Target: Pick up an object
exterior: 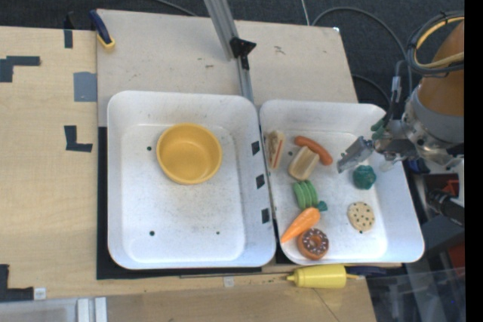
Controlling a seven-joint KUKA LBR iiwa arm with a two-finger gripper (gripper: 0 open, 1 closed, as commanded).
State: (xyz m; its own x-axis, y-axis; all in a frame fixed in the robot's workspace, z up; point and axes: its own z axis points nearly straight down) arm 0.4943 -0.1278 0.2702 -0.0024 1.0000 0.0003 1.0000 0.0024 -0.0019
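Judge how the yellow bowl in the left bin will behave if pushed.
The round yellow plastic bowl sits upright on a broad base, so it would probably slide, not tip. It looks empty and likely light. The smooth white left bin floor should offer little grip.

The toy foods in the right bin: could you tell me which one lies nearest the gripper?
The dark green round piece, directly beside the gripper near the bin's right side. The cookie lies below it, and the sausage and bread sit farther left.
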